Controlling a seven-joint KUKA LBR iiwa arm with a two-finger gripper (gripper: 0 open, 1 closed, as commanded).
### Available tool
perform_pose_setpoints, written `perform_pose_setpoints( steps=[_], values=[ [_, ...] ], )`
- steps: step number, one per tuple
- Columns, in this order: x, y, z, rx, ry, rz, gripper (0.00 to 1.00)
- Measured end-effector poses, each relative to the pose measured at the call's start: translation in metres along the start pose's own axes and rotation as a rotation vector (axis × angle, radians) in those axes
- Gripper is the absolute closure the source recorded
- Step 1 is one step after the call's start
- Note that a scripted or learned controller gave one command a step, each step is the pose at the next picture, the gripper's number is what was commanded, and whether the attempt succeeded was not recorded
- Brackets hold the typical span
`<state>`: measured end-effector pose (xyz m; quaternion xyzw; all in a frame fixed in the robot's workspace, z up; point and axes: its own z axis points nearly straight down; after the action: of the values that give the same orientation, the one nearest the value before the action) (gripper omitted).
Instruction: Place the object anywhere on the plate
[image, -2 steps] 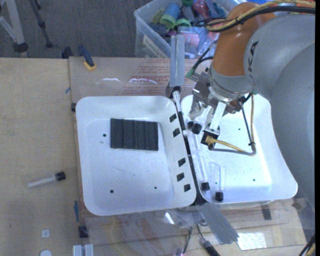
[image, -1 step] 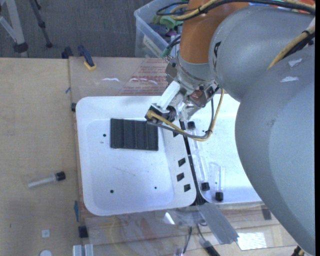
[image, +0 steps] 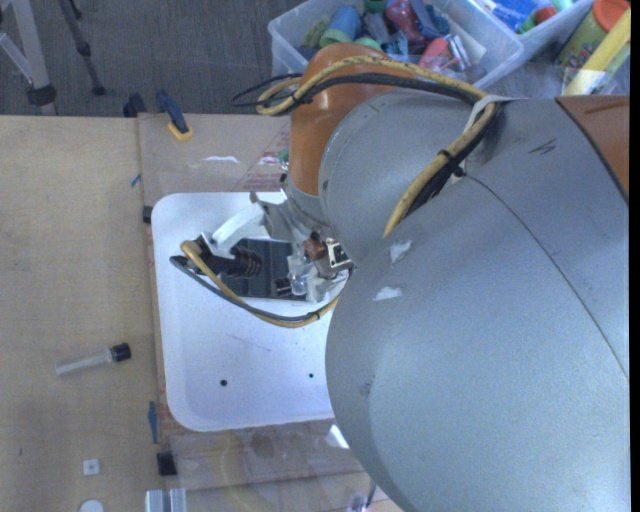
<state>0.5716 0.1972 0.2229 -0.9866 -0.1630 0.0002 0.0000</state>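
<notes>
**Camera view, read from left to right.** At the far left you see tripod legs (image: 28, 62) standing on grey carpet (image: 150, 45). Below them lies the pale wooden bench (image: 60, 250).

On the bare wood rests a clear tube with a black cap (image: 95, 358), lying on its side well apart from the bin. Nearer the lower edge sits a small pale square (image: 91, 466).

A blue clamp (image: 178, 122) grips the bench's far side. A blue clip (image: 152, 420) and a black clip (image: 165, 463) sit just beside the near left corner of the white bin (image: 200, 390). The bin's floor is glossy and bears two dark specks (image: 224, 381).

Over the bin's far half hangs the gripper (image: 303, 268), low above the floor, with yellow cable looping beneath it. You cannot tell whether it is spread or closed, nor whether it carries anything. You also cannot tell where the task's object lies.

Above the gripper, note the orange band (image: 325, 95) at the wrist. Behind it stands a clear tub of coloured toys (image: 400, 30). The grey arm (image: 480, 320) covers the right half of the view. At the top right corner stands a yellow bottle (image: 603, 48), its label too blurred for you to read.
</notes>
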Motion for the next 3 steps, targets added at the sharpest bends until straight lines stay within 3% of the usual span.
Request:
perform_pose_setpoints(
  steps=[1, 2, 3],
  values=[
    [-0.089, -0.010, 0.127, 0.000, -0.002, 0.091, 1.00],
    [-0.020, -0.030, 0.135, 0.000, 0.007, -0.110, 1.00],
    [0.040, -0.016, 0.138, 0.004, -0.005, 0.089, 1.00]
  ],
)
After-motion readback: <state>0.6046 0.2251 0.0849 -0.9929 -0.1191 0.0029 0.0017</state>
